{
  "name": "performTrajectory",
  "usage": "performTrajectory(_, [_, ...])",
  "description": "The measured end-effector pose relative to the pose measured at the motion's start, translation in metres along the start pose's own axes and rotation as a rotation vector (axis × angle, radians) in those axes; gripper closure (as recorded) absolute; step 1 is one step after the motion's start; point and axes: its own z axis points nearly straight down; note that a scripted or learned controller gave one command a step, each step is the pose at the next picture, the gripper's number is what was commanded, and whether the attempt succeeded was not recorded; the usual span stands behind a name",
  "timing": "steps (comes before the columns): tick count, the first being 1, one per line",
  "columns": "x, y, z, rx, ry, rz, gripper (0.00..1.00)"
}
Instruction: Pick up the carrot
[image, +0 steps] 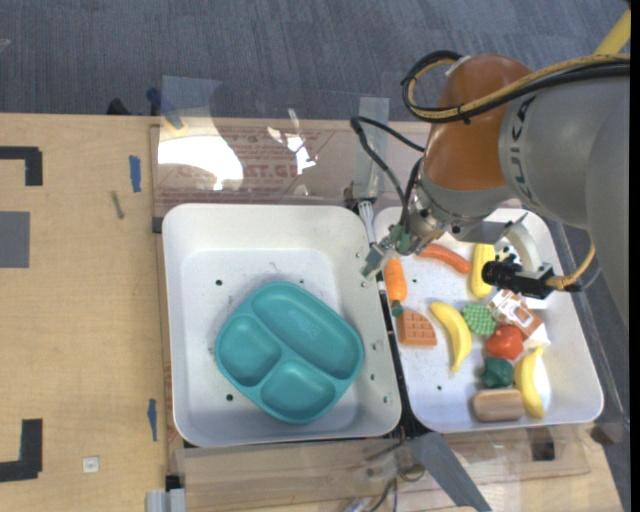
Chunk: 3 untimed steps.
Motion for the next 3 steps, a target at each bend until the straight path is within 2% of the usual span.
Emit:
performTrajectory(1, [0.039,0.050,-0.002,-0.005,-0.004,-0.185,1.00])
performTrajectory(2, [0.019,0.060,-0.084,-0.012,-0.009,-0.166,1.00])
performTrajectory(3, [-0.009,0.004,-0.053,0.001,-0.002,-0.163,1.00])
